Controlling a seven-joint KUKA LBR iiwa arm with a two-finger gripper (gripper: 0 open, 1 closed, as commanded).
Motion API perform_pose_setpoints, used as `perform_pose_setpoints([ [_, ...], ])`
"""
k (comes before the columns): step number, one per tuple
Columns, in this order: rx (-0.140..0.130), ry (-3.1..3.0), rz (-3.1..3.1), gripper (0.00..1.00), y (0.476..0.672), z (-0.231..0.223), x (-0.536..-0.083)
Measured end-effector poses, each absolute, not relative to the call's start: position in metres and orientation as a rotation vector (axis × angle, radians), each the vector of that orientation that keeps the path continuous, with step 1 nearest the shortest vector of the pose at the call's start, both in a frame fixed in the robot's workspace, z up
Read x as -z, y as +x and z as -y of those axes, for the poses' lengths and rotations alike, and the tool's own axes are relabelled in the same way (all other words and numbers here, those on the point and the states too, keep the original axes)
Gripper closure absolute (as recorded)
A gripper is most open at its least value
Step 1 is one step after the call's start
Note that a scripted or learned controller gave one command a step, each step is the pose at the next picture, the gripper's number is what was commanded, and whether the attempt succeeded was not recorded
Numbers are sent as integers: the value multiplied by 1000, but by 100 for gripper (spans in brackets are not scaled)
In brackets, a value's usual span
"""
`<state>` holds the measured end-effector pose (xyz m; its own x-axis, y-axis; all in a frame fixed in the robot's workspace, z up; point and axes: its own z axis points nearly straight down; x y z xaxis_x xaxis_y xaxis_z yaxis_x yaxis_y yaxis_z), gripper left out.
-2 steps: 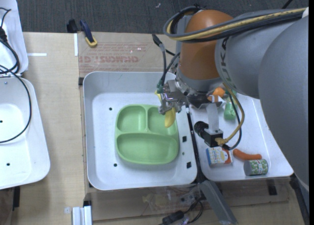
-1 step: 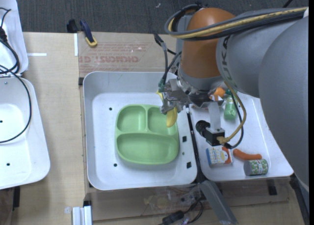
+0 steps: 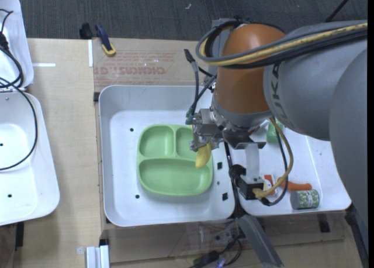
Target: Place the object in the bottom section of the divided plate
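The claw [image 3: 201, 144] grips a yellow banana [image 3: 202, 157] over the green plate's [image 3: 169, 173] right edge, so letting go here could drop it outside the bottom part.

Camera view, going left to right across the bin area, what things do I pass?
Black cable on the far-left white bin → green divided plate → yellow banana-like object at the gripper → orange carrot → small green can.
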<state>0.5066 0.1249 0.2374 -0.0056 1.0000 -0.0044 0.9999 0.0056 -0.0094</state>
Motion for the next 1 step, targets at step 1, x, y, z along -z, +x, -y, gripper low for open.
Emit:
perform_pose_setpoints([
  [1, -15, -2214, 2224, 0, 507, -125, -237],
])
